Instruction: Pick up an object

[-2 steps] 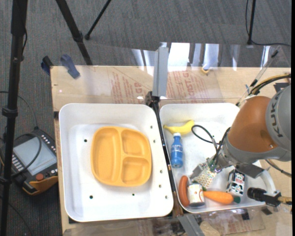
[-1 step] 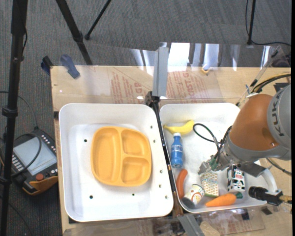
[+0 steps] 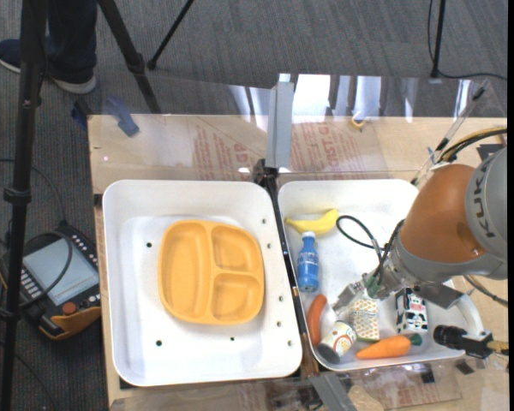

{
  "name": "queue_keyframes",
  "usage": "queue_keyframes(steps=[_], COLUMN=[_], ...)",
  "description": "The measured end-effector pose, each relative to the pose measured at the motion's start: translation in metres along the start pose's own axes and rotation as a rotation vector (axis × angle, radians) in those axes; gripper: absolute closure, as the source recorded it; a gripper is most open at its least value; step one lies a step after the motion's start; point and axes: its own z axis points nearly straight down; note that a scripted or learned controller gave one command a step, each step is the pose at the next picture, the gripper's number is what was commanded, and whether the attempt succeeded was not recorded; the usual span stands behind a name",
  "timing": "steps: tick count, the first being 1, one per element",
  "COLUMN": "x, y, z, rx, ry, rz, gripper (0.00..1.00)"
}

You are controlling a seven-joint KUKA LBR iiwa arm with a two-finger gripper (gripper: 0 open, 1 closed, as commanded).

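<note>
At lower right, the metal gripper hangs over a waffle-textured wedge beside a smooth carrot; its opening I cannot tell.

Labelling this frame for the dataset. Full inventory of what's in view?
bins: 2, white, side by side on the bench
divided plate: 1, orange-yellow, left bin
banana: 1, yellow, right bin, far left corner
bottle: 1, blue with white cap, right bin, below the banana
carrots: 2, orange, right bin, near edge
cow-print carton: 1, white and black, right bin
tripod legs: black, on the floor
arm: 1, grey with orange band, over right bin
claw: 1, low among the right bin's items
</note>
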Motion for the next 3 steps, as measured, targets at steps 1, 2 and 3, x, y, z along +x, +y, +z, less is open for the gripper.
queue_keyframes(steps=[1, 2, 3], x=[0.032, 0.011, -0.025], y=[-0.014, 0.062, 0.136], z=[0.007, 0.006, 0.005], rx=[-0.004, -0.003, -0.004], ry=[-0.004, -0.005, -0.006], rz=[0.083, 0.265, 0.177], gripper=[0.0, 0.0, 0.0])
